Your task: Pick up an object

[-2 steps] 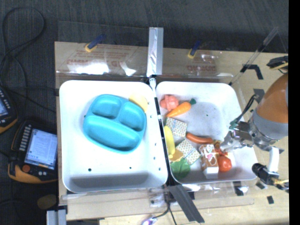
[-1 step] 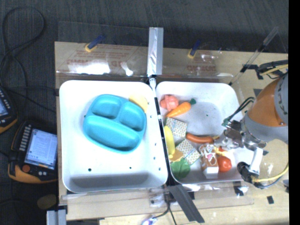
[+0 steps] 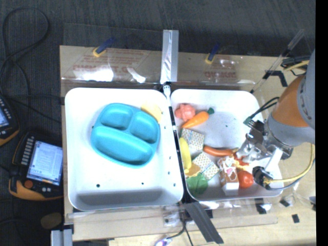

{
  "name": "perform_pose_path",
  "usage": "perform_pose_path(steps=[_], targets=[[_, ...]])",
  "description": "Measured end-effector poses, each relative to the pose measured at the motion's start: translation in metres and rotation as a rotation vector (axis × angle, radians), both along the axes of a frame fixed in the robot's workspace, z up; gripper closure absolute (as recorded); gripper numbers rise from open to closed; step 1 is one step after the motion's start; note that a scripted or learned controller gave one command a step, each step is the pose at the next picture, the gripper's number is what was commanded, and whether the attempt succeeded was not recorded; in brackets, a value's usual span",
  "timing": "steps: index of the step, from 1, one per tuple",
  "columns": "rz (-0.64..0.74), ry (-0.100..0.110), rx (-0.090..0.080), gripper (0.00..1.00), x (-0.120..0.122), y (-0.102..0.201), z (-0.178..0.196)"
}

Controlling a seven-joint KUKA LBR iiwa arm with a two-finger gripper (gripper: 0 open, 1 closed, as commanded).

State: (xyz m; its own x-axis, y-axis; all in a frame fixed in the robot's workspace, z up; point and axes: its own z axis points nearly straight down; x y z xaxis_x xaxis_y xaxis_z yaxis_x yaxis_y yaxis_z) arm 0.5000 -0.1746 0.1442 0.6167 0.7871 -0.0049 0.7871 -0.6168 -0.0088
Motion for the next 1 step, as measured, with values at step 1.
perform_pose_path(steps=[1], targets=[[-0.001, 0.001, 0.0, 0.0, -0.0002, -0.0003, -0.0001]])
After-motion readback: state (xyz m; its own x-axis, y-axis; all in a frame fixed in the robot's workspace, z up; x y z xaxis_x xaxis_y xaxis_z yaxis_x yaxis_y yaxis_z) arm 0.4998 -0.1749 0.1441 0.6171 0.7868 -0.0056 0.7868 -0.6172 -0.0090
